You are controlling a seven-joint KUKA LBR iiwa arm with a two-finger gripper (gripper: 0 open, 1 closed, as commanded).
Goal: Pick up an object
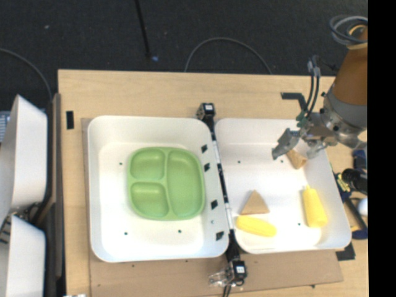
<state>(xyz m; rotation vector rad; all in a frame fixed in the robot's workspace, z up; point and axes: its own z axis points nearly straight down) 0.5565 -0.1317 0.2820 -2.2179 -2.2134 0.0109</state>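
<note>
The claw (289, 148) hung over the right bin (247, 135), just beside a tan block (297, 160); its opening could not be told.

Green divided tray (167, 183) in a white bin (99, 184); two yellow pieces (256, 226) (314, 206), tan wedge (254, 203) in the other

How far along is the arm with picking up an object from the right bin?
Done: the gripper is over the right white bin, beside a small tan block. In hand: nothing visibly. Left: grasping and lifting; two yellow cylinders and a tan wedge lie untouched.
</note>
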